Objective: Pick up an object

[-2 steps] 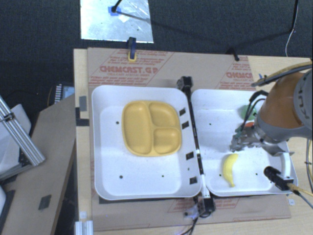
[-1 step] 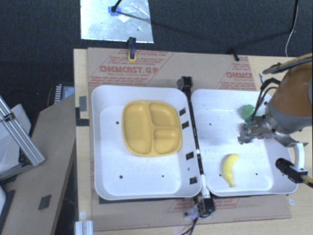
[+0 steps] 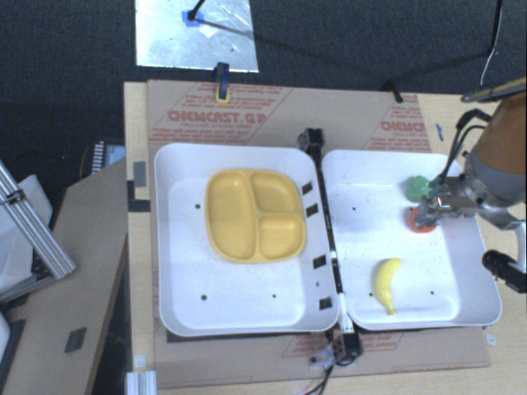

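Hand (image 3: 426, 214): was lowered in the right bin (image 3: 469, 311), over a red object (image 3: 423, 225); whether it was open or closed could not be told.
Red object: lay low, beside a green object (image 3: 417, 188); judged small and light.
Banana (image 3: 386, 283): judged light, smooth; best gripped mid-body.
Left bin (image 3: 177, 220): held a yellow tray (image 3: 254, 216).

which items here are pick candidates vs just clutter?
Job:
gripper, low in the right bin
red object under it
green object
banana

Lying about:
yellow divided tray, left bin
foil sheet beyond the bench
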You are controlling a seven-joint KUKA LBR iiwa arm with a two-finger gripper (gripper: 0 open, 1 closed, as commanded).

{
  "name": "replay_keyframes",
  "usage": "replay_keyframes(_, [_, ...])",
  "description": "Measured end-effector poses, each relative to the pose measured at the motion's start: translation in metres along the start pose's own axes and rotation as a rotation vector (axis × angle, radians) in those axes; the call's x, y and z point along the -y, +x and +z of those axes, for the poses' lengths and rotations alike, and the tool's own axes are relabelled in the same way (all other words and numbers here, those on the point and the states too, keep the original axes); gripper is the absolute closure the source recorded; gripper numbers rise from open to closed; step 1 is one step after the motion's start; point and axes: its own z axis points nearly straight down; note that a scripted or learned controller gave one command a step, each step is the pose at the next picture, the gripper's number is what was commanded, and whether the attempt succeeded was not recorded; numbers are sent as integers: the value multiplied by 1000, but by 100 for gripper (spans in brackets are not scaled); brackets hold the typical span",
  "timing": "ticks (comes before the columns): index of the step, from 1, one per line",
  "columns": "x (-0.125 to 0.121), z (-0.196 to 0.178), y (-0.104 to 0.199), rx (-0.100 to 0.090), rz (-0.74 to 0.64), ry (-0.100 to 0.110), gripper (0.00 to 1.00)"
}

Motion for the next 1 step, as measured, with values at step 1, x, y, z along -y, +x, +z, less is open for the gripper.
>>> replay_keyframes(1, [-11,-9,56,-3,-6,4,100])
